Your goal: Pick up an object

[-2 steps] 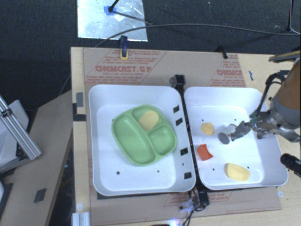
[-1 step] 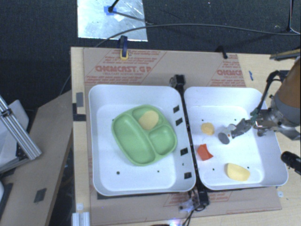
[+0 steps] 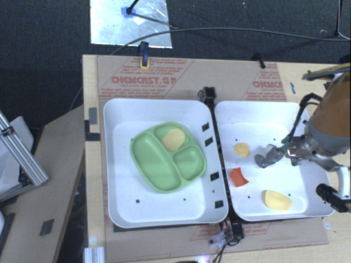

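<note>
In the right bin (image 3: 258, 114) lie a small round orange-yellow piece (image 3: 242, 149), a red wedge (image 3: 238, 177) and a pale yellow lump (image 3: 277, 200). My gripper (image 3: 266, 158) hangs over this bin, just right of the orange-yellow piece and above the red wedge. Nothing shows between its grey fingers. The arm reaches in from the right edge. In the left bin (image 3: 126, 114) rests a green divided plate (image 3: 159, 166) with a yellow food piece (image 3: 174, 139) in its top compartment.
Both bins sit on a brown cardboard sheet (image 3: 186, 73). Black clips (image 3: 208, 95) mark the seam between the bins. A metal frame (image 3: 22, 152) stands at the far left, and cables run across the dark floor behind.
</note>
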`<state>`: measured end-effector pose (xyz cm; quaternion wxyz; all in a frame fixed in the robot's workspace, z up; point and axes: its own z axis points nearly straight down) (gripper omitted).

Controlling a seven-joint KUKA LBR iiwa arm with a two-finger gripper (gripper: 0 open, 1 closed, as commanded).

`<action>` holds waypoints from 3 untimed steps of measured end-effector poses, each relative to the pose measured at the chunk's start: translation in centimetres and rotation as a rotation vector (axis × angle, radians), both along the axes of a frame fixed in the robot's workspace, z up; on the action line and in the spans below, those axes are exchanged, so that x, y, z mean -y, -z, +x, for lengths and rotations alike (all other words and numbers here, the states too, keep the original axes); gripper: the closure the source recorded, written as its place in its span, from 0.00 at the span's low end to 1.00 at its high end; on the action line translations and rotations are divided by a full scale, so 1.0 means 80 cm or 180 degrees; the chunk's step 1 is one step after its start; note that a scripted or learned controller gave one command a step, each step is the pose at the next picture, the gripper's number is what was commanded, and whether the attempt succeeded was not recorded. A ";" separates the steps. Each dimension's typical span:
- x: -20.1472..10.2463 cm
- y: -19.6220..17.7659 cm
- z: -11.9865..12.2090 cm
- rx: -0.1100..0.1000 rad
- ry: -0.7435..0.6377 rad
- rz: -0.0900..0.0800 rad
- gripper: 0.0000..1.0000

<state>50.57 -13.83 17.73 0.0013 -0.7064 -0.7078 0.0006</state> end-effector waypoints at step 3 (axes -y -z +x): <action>0.002 0.102 0.003 0.0020 0.0006 -0.0006 1.00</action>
